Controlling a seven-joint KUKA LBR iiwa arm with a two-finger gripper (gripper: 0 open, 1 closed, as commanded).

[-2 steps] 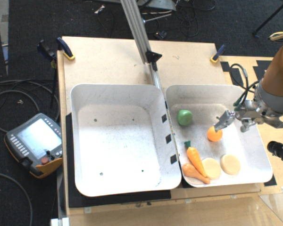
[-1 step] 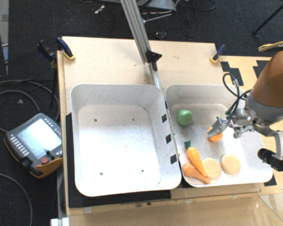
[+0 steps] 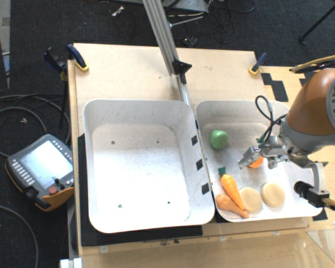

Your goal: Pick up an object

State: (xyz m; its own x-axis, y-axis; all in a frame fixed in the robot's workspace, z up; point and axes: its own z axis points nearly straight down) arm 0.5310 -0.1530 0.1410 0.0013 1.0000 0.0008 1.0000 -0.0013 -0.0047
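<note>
My gripper [image 3: 257, 157] is low over the middle of the right bin [image 3: 234, 111], reaching in from the right. A small orange object [image 3: 257, 162] lies right at its tip, partly covered by it. To the left of the gripper is a green round object [image 3: 218, 139]. Near the bin's front lie an orange carrot [image 3: 230, 187], a paler orange piece [image 3: 229, 204] beside it, and two cream discs [image 3: 250, 199] [image 3: 273, 194].
The left bin [image 3: 100, 116] lies beside the right one, sharing a raised middle wall [image 3: 198, 149]. A slanted metal pole [image 3: 162, 29] rises behind the bins. Clamps sit at the bench's back corners [image 3: 78, 57] [image 3: 257, 63]. A teach pendant [image 3: 40, 171] lies on the floor at left.
</note>
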